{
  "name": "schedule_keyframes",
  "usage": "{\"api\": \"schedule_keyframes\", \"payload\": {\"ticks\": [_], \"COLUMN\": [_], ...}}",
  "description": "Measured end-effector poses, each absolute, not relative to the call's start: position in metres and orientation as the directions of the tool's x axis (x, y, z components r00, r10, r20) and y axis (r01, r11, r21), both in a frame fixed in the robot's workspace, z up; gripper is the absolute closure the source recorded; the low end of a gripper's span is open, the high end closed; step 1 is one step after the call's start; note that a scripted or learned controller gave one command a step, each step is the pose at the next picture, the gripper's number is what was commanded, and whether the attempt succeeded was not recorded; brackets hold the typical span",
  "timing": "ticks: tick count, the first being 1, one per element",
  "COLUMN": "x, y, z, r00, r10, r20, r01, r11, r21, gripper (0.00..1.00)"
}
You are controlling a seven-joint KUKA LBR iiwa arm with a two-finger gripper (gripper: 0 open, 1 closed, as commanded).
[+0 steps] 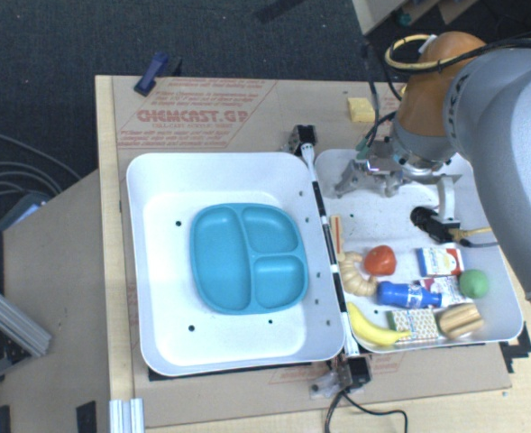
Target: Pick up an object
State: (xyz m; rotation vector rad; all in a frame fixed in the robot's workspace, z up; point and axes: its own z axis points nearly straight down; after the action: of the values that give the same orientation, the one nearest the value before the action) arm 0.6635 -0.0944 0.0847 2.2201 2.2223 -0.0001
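Note:
My gripper [370, 182] hangs over the far end of the right bin [508, 309], with its fingers spread open above bare white floor and nothing between them. The bin's objects lie nearer the front, apart from the gripper. Among them are a red tomato [379, 260], a beige pastry [355, 275], a blue bottle [404, 293] and a white and red carton [439, 260]. There are also a green ball [473, 283], a banana [370, 327] and a bread roll [459, 318].
The left bin [157, 188] holds a blue divided plate [247, 257]. A thin orange stick [336, 237] lies along the right bin's left wall. On the bench behind the bins are a yellow block [361, 108] and a blue object [152, 73].

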Motion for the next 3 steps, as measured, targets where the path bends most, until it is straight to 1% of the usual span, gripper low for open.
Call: {"api": "schedule_keyframes", "payload": {"ticks": [1, 2, 3], "x": [0.664, 0.664, 0.665], "y": [-0.094, -0.094, -0.094], "z": [0.095, 0.095, 0.106], "r00": [-0.002, -0.002, -0.002], "r10": [1.0, 1.0, 1.0], "r20": [-0.002, -0.002, -0.003], "r01": [1.0, 1.0, 1.0], "r11": [0.002, 0.002, 0.002], "r21": [0.002, 0.002, 0.005], "gripper": [1.0, 0.0, 1.0]}}
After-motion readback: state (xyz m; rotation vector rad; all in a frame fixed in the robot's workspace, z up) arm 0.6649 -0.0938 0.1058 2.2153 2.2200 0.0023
